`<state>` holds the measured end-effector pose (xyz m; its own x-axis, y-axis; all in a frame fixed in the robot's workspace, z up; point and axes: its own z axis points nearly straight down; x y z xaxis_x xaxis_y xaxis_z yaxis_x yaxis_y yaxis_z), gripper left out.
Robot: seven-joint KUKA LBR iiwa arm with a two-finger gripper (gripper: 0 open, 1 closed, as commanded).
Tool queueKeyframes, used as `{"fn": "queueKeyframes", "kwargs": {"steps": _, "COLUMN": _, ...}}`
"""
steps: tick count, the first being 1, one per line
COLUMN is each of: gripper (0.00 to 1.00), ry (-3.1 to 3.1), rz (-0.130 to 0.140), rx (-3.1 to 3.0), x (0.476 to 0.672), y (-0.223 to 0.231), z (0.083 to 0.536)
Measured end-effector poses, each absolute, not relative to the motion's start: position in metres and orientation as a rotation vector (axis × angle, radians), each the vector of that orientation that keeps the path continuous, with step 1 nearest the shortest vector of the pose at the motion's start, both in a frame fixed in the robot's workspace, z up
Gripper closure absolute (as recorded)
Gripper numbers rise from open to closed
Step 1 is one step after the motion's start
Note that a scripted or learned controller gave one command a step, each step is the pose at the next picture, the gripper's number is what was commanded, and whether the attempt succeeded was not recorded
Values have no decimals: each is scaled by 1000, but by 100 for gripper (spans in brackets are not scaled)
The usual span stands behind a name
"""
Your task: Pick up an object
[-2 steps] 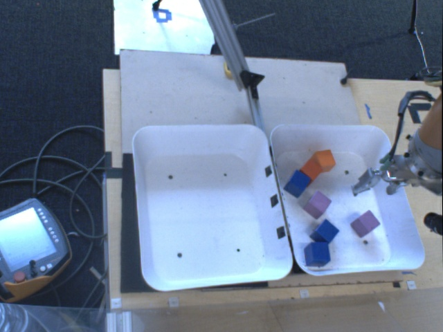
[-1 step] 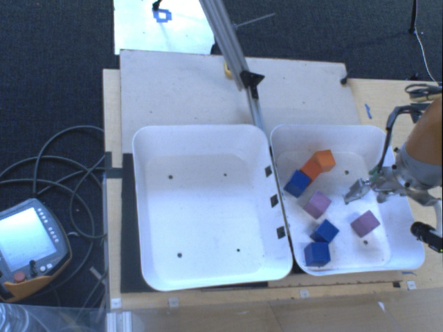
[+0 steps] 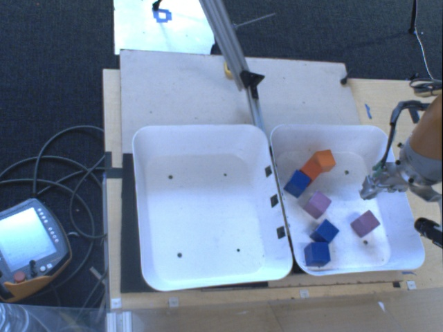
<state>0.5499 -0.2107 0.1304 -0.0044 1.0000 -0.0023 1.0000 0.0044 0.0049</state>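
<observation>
The right bin (image 3: 346, 138) holds several cubes: an orange one (image 3: 320, 163), a blue one (image 3: 297, 183) touching it, a light purple one (image 3: 318, 204), two blue ones (image 3: 324, 231) (image 3: 317, 254) near the front, and a darker purple one (image 3: 365, 223). My gripper (image 3: 372, 187) hangs over the bin's right side, just above and behind the darker purple cube. Nothing shows between its metal tips from this angle.
The left bin (image 3: 208, 140) sits beside the right one. A slanted metal pole (image 3: 225, 30) crosses the back board. Cables and a teach pendant (image 3: 28, 244) lie on the floor at the left.
</observation>
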Motion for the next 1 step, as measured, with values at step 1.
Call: {"fn": "queueKeyframes", "kwargs": {"steps": 1, "gripper": 100, "ry": 2222, "rz": 4, "rx": 2211, "x": 557, "y": -214, "z": 176}}
